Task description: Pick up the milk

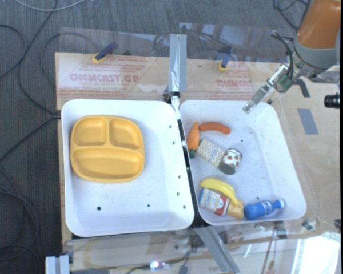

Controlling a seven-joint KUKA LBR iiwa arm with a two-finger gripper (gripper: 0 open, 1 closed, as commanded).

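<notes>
The milk [218, 202] lies in the right bin [286, 153], near the front, under a banana [218, 188] and next to a blue bottle [264, 208]. The gripper [256, 103] hangs over the bin's back corner, far from the milk. It holds nothing. I cannot tell how far open it is.

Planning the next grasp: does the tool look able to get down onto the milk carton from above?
Probably yes. The tool is above the right white bin's far corner; the red-labelled milk carton lies uncovered near the front, a yellow banana touching it.
</notes>
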